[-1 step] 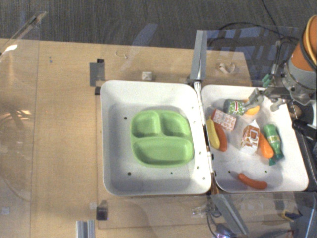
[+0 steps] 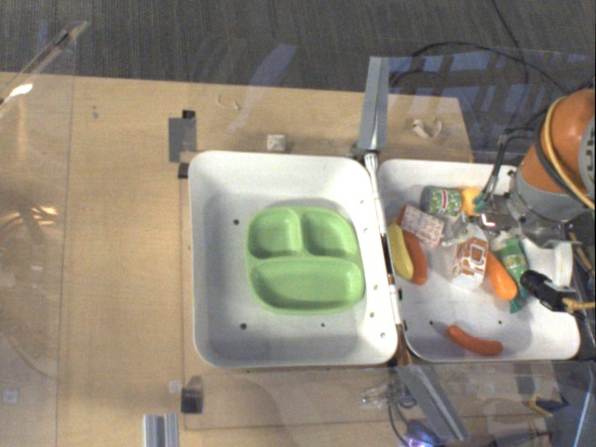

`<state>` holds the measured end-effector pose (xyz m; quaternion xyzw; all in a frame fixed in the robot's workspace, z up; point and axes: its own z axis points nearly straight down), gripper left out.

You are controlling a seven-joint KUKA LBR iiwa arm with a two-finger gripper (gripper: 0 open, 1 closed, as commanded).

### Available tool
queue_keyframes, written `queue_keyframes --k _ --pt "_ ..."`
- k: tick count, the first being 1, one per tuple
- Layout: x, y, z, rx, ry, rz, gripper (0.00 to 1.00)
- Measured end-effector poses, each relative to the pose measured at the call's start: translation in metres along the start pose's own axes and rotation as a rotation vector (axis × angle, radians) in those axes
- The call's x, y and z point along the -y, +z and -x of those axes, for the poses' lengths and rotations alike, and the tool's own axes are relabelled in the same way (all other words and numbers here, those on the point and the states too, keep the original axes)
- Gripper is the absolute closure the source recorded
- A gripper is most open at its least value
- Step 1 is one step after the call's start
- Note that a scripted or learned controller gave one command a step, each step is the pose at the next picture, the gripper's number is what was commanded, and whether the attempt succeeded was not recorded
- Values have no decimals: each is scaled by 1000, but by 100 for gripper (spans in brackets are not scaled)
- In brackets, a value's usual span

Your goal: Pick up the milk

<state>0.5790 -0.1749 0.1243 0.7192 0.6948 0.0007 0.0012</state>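
Milk (image 2: 470,260) upright in right bin (image 2: 559,347), beside gripper (image 2: 480,220).

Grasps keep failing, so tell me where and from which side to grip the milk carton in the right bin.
Probably across the milk carton's two long side faces, coming straight down: it lies flat, the carrot crowds its right, and the gripper sits just above.

The milk (image 2: 470,260), a small white carton with orange-red print, lies tilted mid-way in the right bin (image 2: 438,343).
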Motion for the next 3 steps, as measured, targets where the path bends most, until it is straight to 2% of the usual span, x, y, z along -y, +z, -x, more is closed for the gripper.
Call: queue_keyframes --k 1,2,3 --pt "10 28 -18 6 197 23 0" --pt "6 16 -18 7 194 32 100" --pt "-45 -86 -47 0 87 3 100"
